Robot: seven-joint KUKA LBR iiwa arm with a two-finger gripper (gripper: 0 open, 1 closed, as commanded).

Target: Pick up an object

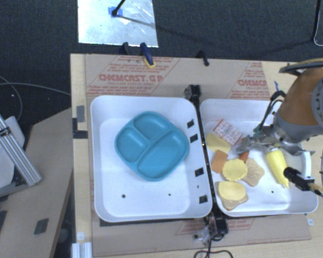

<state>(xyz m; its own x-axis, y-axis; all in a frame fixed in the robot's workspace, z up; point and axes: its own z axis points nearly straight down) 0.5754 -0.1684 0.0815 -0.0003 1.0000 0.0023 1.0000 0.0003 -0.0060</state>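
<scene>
While the arm (307,104) reaches in from the right of the frame, this is how things lie:

Counter: the counter (167,69) is brown and carries two white bins side by side.

Left bin: the left bin (105,198) holds a blue plate (152,145) with three parts. The plate sits near the middle of that bin, a bit to the upper side.

Right bin: the right bin (299,200) holds a bunch of play food, all in the left and middle part of it.

Claw: the claw (247,142) is low inside the right bin, at the middle of that bin. It points toward the left of the frame. I cannot tell how it is set, and I see nothing held in it.

Orange stick: a small orange stick (243,155) lies right under the tip of the claw, touching it or almost.

Red and white packet: the packet (226,130) lies just up and left of the claw.

Yellow wedge: the wedge (217,142) lies to the left of the claw, near the bin's left wall.

Orange block: the block (219,160) lies down and left of the claw.

Yellow round piece: the round piece (234,170) lies just below the claw, next to a tan cracker (254,173).

Pale slices: two flat slices (231,193) lie at the bottom of the bin, well below the claw.

Yellow bottle: the bottle (278,166) lies to the lower right of the claw, under the arm.
</scene>
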